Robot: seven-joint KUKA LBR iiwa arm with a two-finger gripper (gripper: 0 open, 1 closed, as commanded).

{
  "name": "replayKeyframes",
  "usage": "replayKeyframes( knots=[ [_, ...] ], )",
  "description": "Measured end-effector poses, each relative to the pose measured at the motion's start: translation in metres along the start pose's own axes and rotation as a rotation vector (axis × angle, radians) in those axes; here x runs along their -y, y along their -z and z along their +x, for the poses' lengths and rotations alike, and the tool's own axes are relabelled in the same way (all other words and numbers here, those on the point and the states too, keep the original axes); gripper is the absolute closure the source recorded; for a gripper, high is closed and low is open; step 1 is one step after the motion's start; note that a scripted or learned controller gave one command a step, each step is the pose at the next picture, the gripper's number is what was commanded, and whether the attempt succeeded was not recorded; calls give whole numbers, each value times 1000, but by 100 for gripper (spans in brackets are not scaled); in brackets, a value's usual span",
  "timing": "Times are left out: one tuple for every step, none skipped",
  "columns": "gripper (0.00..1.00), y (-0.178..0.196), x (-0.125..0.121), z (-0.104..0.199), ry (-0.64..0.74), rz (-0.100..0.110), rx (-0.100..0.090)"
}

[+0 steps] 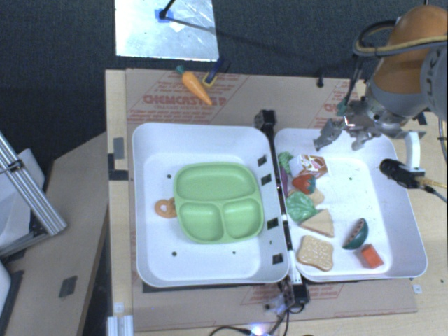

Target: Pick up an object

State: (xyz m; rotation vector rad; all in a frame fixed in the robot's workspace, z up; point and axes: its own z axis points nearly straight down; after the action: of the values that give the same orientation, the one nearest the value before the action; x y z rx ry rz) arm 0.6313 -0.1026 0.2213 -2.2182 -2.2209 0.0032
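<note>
The two-finger claw (343, 136) hangs spread and empty over the right shallow white bin's (399, 208) far edge. The nearest target, a small white-and-red toy packet (312, 165), lies just below-left of it, among the pile along the divider.

Toy food pieces (316, 219) in right bin (399, 219)
</note>
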Motion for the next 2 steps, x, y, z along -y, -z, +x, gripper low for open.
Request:
replayKeyframes(
  knots=[
    [0, -42, 0, 0, -1, -1, 0],
    [0, -99, 1, -2, -1, -4, -1]
  ],
)
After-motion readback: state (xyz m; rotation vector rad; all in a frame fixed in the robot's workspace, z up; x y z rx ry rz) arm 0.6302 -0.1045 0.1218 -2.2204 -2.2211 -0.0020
